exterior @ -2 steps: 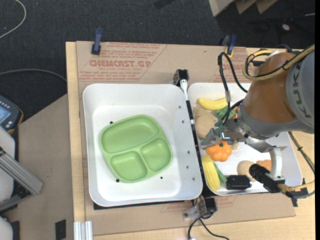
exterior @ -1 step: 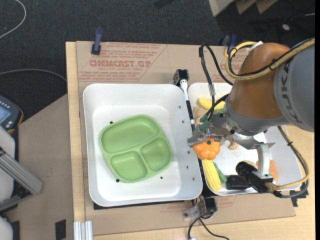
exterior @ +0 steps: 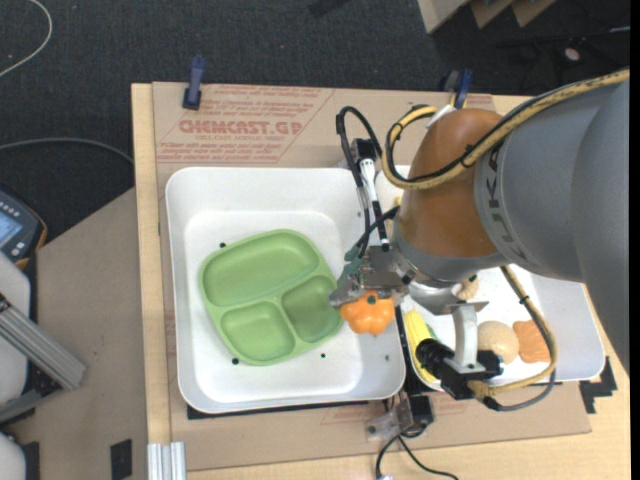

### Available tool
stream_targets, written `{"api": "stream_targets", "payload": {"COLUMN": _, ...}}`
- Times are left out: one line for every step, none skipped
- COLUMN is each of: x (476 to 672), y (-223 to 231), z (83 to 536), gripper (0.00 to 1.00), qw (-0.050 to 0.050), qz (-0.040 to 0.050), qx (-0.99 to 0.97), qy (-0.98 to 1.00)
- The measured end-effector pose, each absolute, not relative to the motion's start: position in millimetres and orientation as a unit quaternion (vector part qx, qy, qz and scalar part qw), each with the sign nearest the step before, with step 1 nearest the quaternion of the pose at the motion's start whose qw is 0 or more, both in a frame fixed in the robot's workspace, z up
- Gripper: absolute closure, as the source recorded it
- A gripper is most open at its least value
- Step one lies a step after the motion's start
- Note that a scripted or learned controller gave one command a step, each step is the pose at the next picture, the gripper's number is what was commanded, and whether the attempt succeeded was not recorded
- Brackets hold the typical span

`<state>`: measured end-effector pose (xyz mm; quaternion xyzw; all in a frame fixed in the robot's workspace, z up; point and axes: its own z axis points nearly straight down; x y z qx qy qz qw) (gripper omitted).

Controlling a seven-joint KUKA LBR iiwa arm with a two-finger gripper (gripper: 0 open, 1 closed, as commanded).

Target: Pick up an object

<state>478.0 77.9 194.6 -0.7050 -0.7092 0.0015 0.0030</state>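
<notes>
I saw the gripper [exterior: 366,290] low in the left bin [exterior: 190,268], beside the green tray [exterior: 262,293], touching an orange object [exterior: 368,315] (grip state: I couldn't tell).

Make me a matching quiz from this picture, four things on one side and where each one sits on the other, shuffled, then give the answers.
Things:
1. green divided tray
2. orange object
3. beige rounded object
4. blue clamp

Places:
A. right bin, beside an orange block
B. far left edge of the bench board
C. middle of the left bin
D. left bin's right side, just below the gripper

Pairs: 1-C, 2-D, 3-A, 4-B
</notes>
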Motion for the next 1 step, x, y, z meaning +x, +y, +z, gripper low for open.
{"api": "stream_targets", "payload": {"x": 532.4, "y": 131.6, "z": 208.6, "gripper": 1.0, "qw": -0.002, "qz": -0.0025, "qx": -0.705, "qy": -0.709}}
